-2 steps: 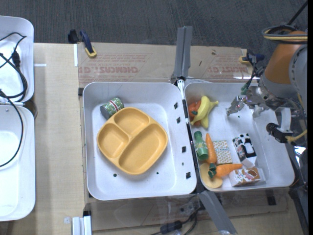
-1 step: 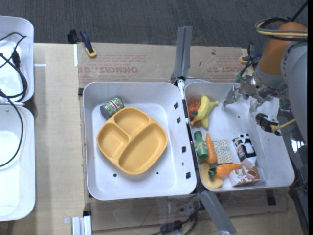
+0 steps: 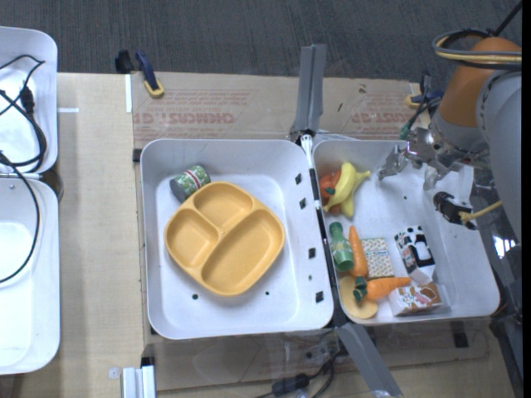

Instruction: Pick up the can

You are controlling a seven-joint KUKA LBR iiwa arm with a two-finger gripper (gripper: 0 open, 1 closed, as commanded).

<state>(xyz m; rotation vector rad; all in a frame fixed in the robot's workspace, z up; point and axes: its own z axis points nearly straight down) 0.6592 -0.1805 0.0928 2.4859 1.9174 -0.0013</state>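
I see the can (image 3: 190,181) lying on its side in the left bin (image 3: 158,222), at the back left, just beside the yellow plate's (image 3: 224,237) rim. Its long axis runs roughly left to right, slightly tilted, the dark end toward the left. My gripper (image 3: 408,166) hangs over the back of the right bin (image 3: 473,272), well apart from the can, fingers spread with nothing between them. A banana (image 3: 348,186) and carrots (image 3: 358,251) lie along that bin's left side.

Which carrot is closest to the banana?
The upright carrot beside the green bottle. It sits just below the banana; the other carrot lies lower.
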